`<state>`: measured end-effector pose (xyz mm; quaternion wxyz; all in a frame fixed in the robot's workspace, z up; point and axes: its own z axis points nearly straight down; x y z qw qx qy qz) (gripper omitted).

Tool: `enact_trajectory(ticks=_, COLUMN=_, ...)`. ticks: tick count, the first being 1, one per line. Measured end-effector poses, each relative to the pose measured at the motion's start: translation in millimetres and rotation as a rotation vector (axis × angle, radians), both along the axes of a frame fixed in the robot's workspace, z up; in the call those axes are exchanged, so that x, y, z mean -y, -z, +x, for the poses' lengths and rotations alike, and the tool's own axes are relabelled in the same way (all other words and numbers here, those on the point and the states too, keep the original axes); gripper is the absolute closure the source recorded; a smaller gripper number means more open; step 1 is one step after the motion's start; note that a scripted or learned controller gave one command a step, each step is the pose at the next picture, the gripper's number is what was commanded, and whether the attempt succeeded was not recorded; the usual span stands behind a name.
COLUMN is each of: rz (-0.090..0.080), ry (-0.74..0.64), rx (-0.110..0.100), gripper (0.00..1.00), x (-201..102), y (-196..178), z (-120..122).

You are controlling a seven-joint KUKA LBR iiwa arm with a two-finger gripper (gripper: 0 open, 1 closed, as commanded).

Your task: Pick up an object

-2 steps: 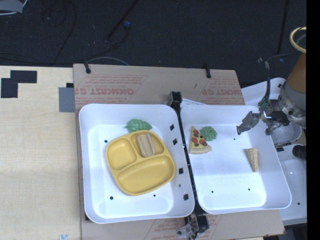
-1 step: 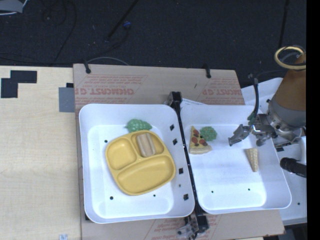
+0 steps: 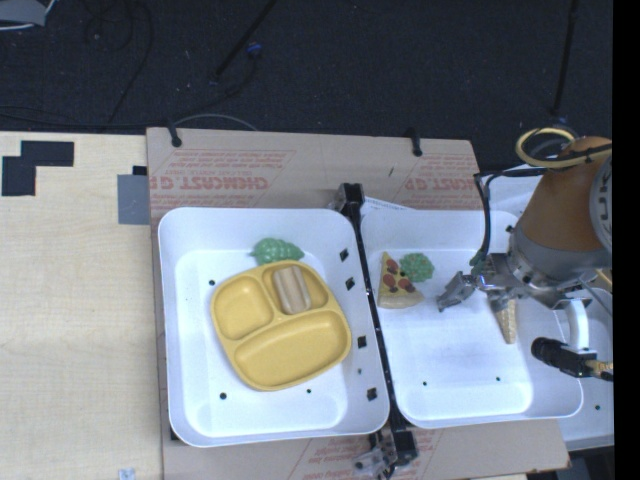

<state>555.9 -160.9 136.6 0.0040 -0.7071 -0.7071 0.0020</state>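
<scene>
The only writing stands on the brown cardboard sheet that lies under the two bins. Along its far edge, red printed letters appear upside down and mirrored, too blurred to read with certainty. More red print shows at its near edge, also unreadable.

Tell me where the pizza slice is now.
The pizza slice lies in the right bin, at its upper left near the divider, just left of a green broccoli piece.
</scene>
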Motion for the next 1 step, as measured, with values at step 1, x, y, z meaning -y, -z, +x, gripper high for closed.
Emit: enact_trajectory(ticks=1, rz=-0.002, ry=0.001, rx=0.005, gripper=0.0, x=-0.9, y=51.6, z=-0.5)
